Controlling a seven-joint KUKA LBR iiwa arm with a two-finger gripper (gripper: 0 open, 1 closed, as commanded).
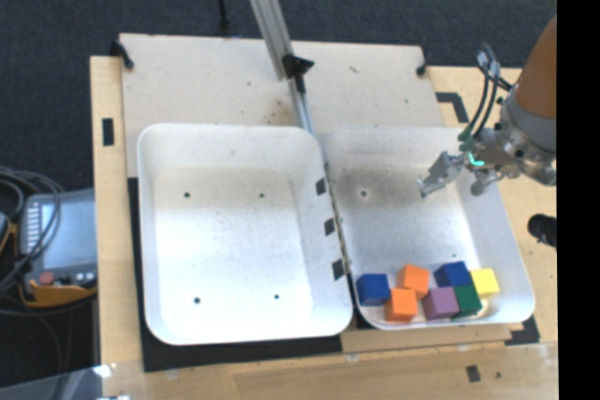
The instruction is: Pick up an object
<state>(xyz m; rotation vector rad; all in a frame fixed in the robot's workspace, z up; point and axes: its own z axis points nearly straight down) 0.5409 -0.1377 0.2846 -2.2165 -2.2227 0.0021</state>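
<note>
— Hand [457, 171] sits above the upper part of the right bin [511, 244], near its right wall, and I can't tell whether it is apart or together; nothing shows between its tips. Where's the thing to pick?

— Take your choice: a cluster of small blocks lies in the near corner of that bin, well apart from the hand. Blue block [373, 288] stands at the left, slightly clear of the rest; orange block [403, 303] and purple block [439, 303] sit along the front, green block [468, 300] and yellow block [485, 281] at the right.

— What could go wrong?

— They're packed touching one another, so in my judgement a descent into the middle could land on two blocks at once, or push them against the bin wall without closing on any. The blue one looks the safest target.

— Which way do they point?

— They read as cubes, so no long axis worth naming. Their faces are turned at slightly different angles, and a grip would need to line up with a pair of flat sides.
</note>
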